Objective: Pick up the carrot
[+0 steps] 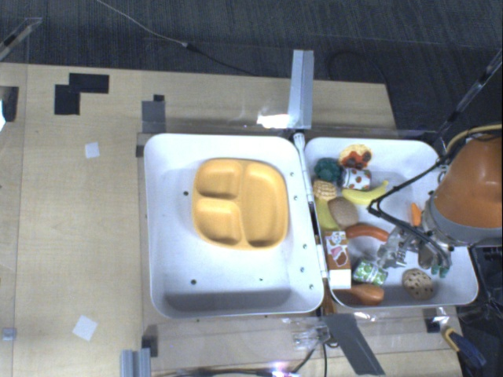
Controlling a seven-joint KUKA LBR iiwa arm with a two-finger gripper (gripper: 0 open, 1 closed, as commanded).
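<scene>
Orange carrot (415, 213) lying toward right side of right bin (462, 287), partly hidden beneath arm. Gripper (401, 251) lowered just beside it, on near side, presumably to grasp from above amid crowded toy food; opening impossible to tell.

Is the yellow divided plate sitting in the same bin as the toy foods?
No, the yellow plate lies in the left bin; the toy foods are in the right bin.

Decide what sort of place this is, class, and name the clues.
Probably a robotics lab test bench: a robot arm reaches over two white bins, one holding toy food, the other a yellow divided tray.
</scene>
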